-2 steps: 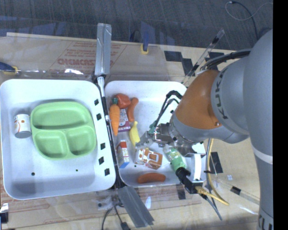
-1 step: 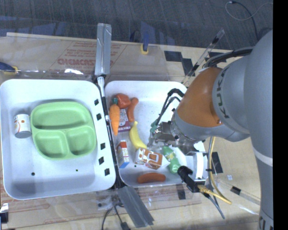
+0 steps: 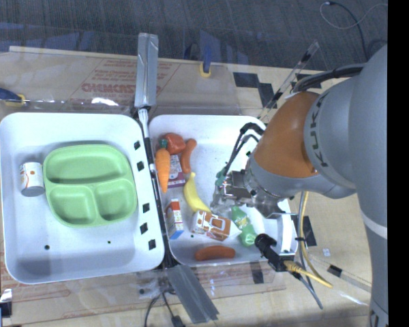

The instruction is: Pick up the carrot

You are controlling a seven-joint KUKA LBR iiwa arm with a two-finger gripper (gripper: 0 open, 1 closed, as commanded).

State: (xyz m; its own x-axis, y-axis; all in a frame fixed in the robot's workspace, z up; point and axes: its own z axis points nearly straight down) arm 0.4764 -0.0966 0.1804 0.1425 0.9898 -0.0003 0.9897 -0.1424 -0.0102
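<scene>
gripper (image 3: 225, 195): hangs low over the middle of the right bin (image 3: 211, 129), at the end of the grey arm (image 3: 341, 142) with its orange band, which comes in from 3 o'clock; whether it is open or closed cannot be told from this angle, and nothing can be seen held in it. banana (image 3: 193, 193): just beside the gripper at 9 o'clock, lying lengthwise. small printed carton (image 3: 213, 225): just below the gripper at 6 o'clock. green toy (image 3: 245, 227): at 5 o'clock from the gripper, partly under the wrist. sausage (image 3: 215, 253): further toward 6 o'clock, near the bin's lower edge. carrot (image 3: 162, 168): well apart from the gripper at 10 o'clock, orange, lying lengthwise along the left wall of the right bin, untouched. red toy (image 3: 173, 142): at the carrot's upper end, toward 12 o'clock. small box (image 3: 174, 216): below the carrot at 6 o'clock. left bin (image 3: 13, 251): at 9 o'clock across the divider, bearing a green divided plate (image 3: 90, 184) and, at the plate's 9 o'clock, a small can (image 3: 31, 178) on its side.
</scene>
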